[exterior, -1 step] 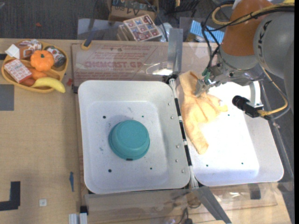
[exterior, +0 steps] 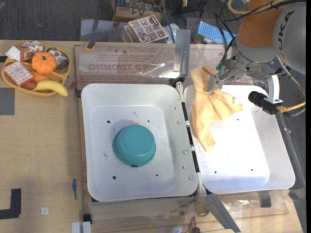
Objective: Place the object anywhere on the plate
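A yellow cloth (exterior: 206, 115) hangs in folds over the left side of the right bin (exterior: 252, 154). Its upper part is pulled up towards the bin's far left corner and its lower end trails on the bin floor. My gripper (exterior: 212, 85) comes in from the upper right and is shut on the cloth's upper part, with fabric bunched around the fingertips. A round teal plate (exterior: 134, 145) lies in the middle of the left bin (exterior: 97, 101), well to the left of the gripper and below it in the view.
A ridge (exterior: 187, 130) separates the two bins. A black fitting with a cable (exterior: 262, 102) sits over the right bin's far right. A dish of toy fruit (exterior: 35, 71) stands at the far left of the bench, and boxes (exterior: 145, 29) lie behind the bins.
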`<action>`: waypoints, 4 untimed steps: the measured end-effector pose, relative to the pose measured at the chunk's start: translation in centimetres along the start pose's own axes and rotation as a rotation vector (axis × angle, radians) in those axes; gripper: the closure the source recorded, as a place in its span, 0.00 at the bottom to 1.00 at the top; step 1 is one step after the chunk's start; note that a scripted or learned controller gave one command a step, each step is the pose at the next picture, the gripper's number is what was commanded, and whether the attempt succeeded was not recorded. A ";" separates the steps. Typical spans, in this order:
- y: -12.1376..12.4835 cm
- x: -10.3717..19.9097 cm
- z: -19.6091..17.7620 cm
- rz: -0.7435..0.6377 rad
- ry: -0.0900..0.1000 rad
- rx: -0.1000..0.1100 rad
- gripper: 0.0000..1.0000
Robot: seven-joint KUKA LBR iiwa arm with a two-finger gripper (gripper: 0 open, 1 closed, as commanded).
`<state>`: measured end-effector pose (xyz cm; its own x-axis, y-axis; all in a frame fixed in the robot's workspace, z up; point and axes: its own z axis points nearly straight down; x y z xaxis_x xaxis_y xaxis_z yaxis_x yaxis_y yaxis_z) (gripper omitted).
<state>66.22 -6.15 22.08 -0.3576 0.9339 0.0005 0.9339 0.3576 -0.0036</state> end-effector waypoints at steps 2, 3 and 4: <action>2.2 9.6 0.9 -0.794 0.002 0.000 1.00; 4.1 14.1 1.7 -1.188 0.000 -0.003 1.00; 5.4 19.8 1.3 -1.203 -0.001 -0.005 1.00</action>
<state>64.14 14.28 20.75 -1.0000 0.0016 0.0003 0.0016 1.0000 0.0024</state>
